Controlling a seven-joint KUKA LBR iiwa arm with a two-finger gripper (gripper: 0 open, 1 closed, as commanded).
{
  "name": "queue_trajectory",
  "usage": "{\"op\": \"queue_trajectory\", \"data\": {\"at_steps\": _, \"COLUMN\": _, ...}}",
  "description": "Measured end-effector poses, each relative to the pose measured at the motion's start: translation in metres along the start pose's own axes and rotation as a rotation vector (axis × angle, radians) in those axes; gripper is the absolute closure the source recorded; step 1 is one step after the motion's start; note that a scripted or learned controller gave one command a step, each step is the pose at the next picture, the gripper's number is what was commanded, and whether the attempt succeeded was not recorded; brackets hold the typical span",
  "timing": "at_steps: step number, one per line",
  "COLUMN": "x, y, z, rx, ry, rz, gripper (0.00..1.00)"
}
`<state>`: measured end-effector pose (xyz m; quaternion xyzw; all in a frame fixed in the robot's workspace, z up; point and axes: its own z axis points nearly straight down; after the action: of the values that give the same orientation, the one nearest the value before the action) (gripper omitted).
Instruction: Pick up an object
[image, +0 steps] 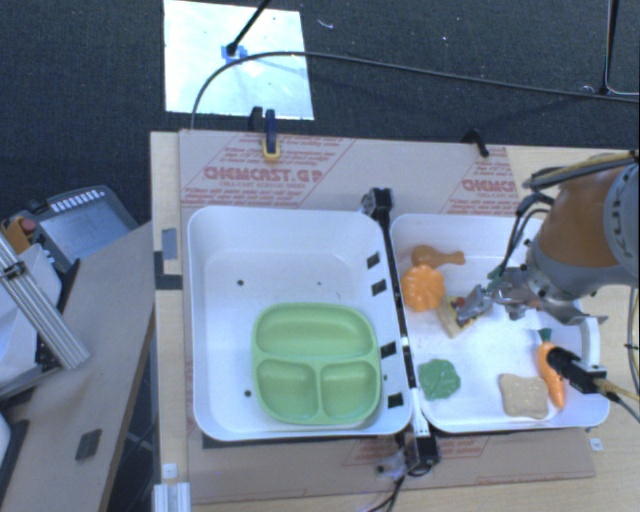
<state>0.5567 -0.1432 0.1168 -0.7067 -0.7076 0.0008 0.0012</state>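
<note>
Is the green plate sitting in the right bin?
No, the green plate lies in the left bin; the right bin holds small food toys.

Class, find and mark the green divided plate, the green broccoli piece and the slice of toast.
green divided plate (318, 361): camera view, central ridge.
green broccoli piece (438, 379): camera view, its middle.
slice of toast (523, 396): camera view, its middle.

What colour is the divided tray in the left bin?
The tray is light green; the camera view shows it well, lying in the left bin.

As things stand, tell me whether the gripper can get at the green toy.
Probably yes. The green toy lies apart from the other items in the right bin, uncovered, and the gripper is above that same bin.
</note>
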Motion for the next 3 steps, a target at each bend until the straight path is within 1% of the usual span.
{"op": "queue_trajectory", "data": {"at_steps": 1, "x": -0.001, "y": 0.003, "z": 0.029, "rx": -0.011, "ry": -0.003, "rz": 0.001, "gripper": 0.0}}
{"op": "queue_trajectory", "data": {"at_steps": 2, "x": 0.001, "y": 0.006, "z": 0.015, "rx": -0.017, "ry": 0.001, "rz": -0.002, "gripper": 1.0}}
{"op": "queue_trajectory", "data": {"at_steps": 3, "x": -0.002, "y": 0.006, "z": -0.049, "rx": -0.01, "ry": -0.002, "rz": -0.002, "gripper": 1.0}}
